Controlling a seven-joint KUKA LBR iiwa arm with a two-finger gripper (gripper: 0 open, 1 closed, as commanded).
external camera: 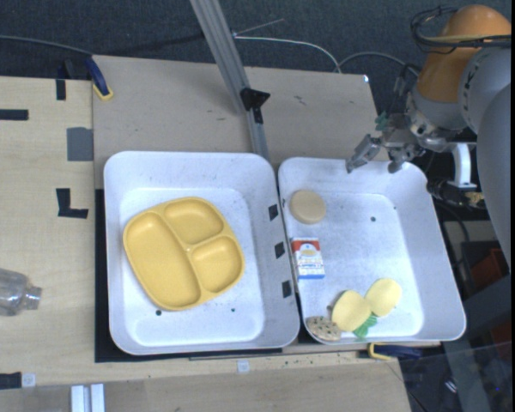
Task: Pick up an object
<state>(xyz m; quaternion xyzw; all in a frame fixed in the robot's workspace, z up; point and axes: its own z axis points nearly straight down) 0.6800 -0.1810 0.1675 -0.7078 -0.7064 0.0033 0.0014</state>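
Camera view, looking down at a slant: we see two shallow white bins side by side on a bench. The left bin (pixel 120 230) holds a yellow divided tray (pixel 183 251). The right bin (pixel 433 256) holds several small things: a round tan disc (pixel 308 206) near its far left corner, a small red and white carton (pixel 308 258) just nearer the camera along the left wall, two pale yellow pieces (pixel 366 305) touching each other near the front edge, and a speckled cookie-like piece (pixel 324 328) at the front left corner.

The grey arm reaches in from the right, and its gripper (pixel 374 158) hangs over the far rim of the right bin. Two dark fingers (pixel 359 159) point down and toward the left, spread apart with a clear gap between them. Nothing sits between them and they touch no object.

We judge the tan disc the nearest candidate: it lies just to the left of the gripper and a little toward the camera. It is round, so it has no long axis to line up with. The carton, lying lengthwise along the bin wall, is farther toward the front.
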